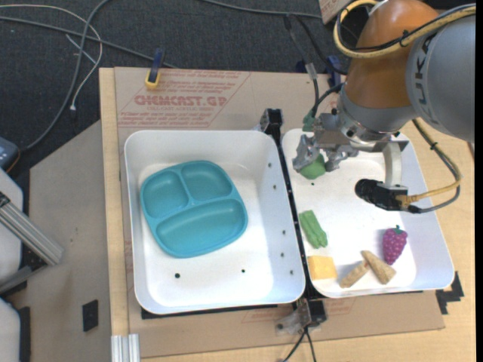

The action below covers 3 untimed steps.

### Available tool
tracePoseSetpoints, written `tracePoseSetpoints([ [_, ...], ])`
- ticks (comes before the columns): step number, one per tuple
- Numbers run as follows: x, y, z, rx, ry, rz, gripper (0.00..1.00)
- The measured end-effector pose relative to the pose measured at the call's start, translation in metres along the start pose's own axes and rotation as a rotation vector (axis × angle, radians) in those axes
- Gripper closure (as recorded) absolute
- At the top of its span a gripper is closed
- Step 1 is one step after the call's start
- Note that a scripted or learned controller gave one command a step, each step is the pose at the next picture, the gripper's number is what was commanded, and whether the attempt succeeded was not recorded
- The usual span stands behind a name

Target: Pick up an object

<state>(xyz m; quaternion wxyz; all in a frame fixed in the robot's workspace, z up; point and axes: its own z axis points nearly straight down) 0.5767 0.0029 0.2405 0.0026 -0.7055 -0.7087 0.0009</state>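
Observation:
My gripper (315, 161) hangs over the upper left part of the right bin (423, 225), close to the divider between the bins. A small round green object (311, 168) sits between its fingers, and they are shut on it. Further down the same bin lie a green ridged piece (312, 228), a yellow cheese block (322, 267), two tan sticks (367, 268) and a purple bunch of grapes (394, 243).
The left bin (151, 277) holds a teal divided plate (195, 206). A black part on a cable (375, 192) hangs from the arm over the right bin. The arm's large orange and grey body (392, 59) covers that bin's far side.

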Motion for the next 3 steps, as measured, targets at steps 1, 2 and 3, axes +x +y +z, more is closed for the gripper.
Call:
tracePoseSetpoints([
  [1, 0.045, -0.013, 0.004, -0.001, 0.0, -0.001, 1.0],
  [2, 0.089, -0.015, 0.008, -0.001, 0.0, 0.0, 1.0],
  [3, 0.086, -0.015, 0.008, -0.002, -0.001, 0.004, 0.0],
])
